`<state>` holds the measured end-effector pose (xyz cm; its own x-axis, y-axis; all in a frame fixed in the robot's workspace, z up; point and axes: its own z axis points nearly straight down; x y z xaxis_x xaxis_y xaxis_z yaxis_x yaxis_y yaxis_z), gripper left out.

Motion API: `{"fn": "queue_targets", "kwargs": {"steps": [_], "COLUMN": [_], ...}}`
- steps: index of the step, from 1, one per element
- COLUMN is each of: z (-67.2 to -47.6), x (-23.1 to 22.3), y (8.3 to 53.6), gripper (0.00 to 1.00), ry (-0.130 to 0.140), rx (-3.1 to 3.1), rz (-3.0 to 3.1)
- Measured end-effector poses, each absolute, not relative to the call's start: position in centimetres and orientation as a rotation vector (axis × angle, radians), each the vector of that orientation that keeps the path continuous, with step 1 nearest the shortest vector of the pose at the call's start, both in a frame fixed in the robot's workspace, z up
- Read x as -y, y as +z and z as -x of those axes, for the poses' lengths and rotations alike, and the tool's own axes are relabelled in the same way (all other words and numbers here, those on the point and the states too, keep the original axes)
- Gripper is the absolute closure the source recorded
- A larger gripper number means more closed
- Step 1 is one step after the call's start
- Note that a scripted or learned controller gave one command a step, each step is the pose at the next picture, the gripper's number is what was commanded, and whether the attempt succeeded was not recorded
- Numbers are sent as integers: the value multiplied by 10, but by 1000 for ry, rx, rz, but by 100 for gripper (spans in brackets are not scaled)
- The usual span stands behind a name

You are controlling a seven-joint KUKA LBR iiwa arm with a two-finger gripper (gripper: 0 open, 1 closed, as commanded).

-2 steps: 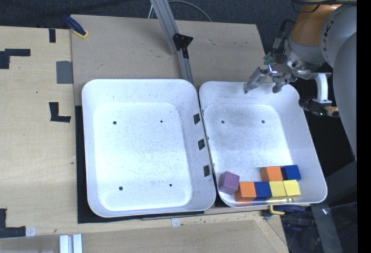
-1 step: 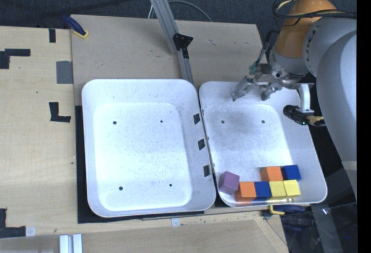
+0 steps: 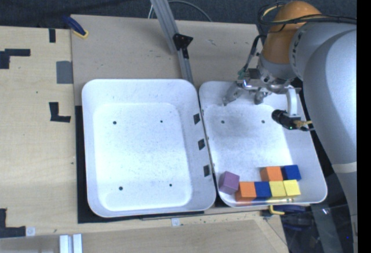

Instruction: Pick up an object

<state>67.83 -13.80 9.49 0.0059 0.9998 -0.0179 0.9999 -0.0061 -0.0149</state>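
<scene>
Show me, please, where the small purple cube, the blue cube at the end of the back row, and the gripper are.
small purple cube [image 3: 230, 180]: camera view, top face.
blue cube [image 3: 291, 172]: camera view, top face.
gripper [image 3: 245, 94]: camera view, midway between its fingertips.

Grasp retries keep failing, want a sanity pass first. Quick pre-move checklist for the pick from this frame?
1. Targets present: ok. Coloured blocks cluster at the near edge of the right bin, with a purple block beside them.
2. Gripper position: not ok. It sits at the bin's far edge, well away from the blocks.
3. Finger state: cannot tell.
4. Path to the blocks: ok. Bare bin floor lies between.
5. Block spacing: not ok. The blocks touch; the purple one stands slightly apart.
</scene>
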Motion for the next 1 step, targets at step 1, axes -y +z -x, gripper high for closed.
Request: {"fn": "queue_targets", "kwargs": {"steps": [1], "z": [-677], "x": [101], "y": [90], "gripper": [0], "ry": [-36], "rx": [-2219], "rz": [-2229]}}
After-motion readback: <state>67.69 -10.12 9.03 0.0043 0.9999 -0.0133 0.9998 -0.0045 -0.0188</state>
